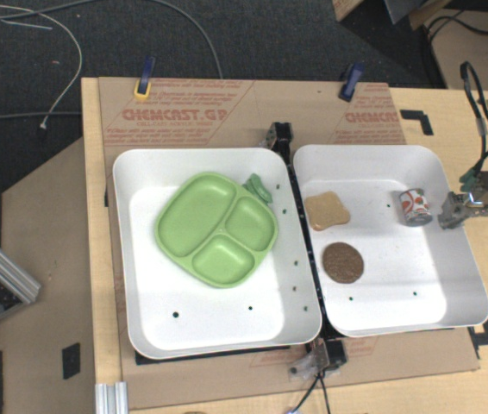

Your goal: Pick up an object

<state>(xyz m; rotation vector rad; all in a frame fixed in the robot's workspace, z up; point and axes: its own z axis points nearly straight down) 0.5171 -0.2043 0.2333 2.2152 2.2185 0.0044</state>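
Nothing picked yet: small can (414,206), tan slice (326,210), brown disc (343,262) lie in right bin (459,291). Gripper (456,210) seen at mid-right edge, beside can; finger state can't be told.

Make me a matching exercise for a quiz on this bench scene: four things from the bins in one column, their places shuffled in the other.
Things:
1. green divided plate
2. tan bread slice
3. brown round patty
4. small red and white can

Places:
A. right bin, near its right wall
B. left bin, middle
C. right bin, near its left wall, farther back
D. right bin, in front of the bread slice

Pairs: 1-B, 2-C, 3-D, 4-A
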